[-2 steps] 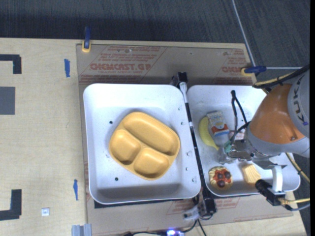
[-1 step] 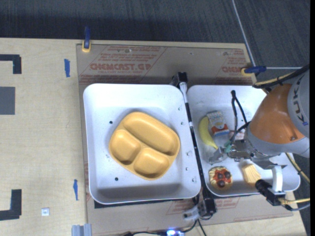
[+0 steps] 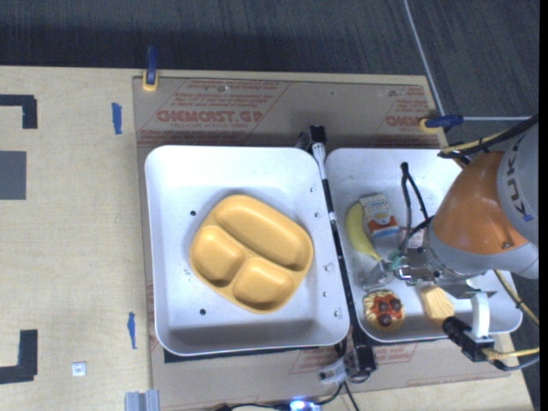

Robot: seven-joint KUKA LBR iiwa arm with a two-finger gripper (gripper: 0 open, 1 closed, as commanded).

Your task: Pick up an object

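Gripper is hanging over the crowded right bin lower right; grip unclear. Curved banana, small carton lying beside.

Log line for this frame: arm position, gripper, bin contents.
arm: over right bin | gripper: low beside banana, grasp unclear | right bin also: small carton, brush | left bin: yellow tray
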